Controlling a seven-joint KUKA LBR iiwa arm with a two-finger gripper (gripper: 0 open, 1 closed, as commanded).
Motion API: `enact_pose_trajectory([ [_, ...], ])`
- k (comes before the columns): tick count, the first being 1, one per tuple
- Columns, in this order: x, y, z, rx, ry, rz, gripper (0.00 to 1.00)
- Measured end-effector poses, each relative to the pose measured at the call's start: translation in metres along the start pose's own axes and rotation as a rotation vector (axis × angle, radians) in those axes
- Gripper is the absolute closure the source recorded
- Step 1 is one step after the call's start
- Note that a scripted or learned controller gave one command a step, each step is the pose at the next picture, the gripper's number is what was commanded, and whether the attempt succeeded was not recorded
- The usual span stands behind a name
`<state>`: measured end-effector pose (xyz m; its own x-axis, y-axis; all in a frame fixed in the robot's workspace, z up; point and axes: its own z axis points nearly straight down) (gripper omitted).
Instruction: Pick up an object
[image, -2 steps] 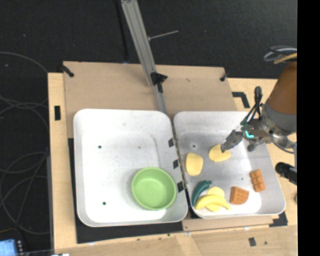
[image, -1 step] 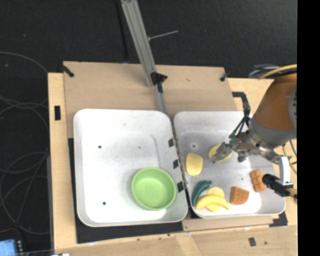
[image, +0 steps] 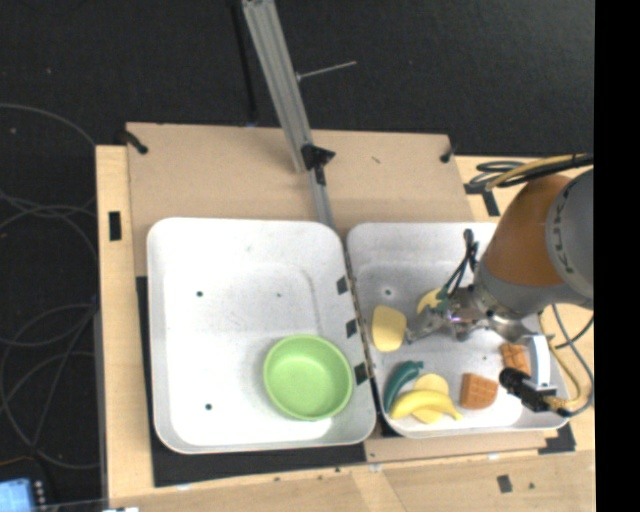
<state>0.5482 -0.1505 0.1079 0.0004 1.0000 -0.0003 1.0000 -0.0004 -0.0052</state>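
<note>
A: How is the light behaving?

B: It is falling evenly from above, and the two white bins (image: 250, 260) are glaring almost to washout.

A: Any shadows showing?

B: Only soft, short ones are lying under the green bowl (image: 308, 376). The dark floor (image: 60, 80) is swallowing detail, and everything is looking slightly soft and grainy.

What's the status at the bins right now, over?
Tool low in right bin, fingers unclear. Nothing seen held. Pale yellow piece beside it; banana, orange block nearer front. Green bowl in left bin.

Claw (image: 432, 318) perhaps touching yellow piece (image: 430, 299)
</note>
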Motion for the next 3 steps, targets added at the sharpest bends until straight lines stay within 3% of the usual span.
enact_pose_trajectory([
  [1, -0.001, 0.000, 0.007, -0.005, -0.001, 0.001, 0.00],
  [2, -0.002, 0.001, -0.004, -0.009, 0.000, 0.005, 1.00],
  [3, 0.005, -0.003, -0.055, -0.012, -0.001, -0.004, 1.00],
])
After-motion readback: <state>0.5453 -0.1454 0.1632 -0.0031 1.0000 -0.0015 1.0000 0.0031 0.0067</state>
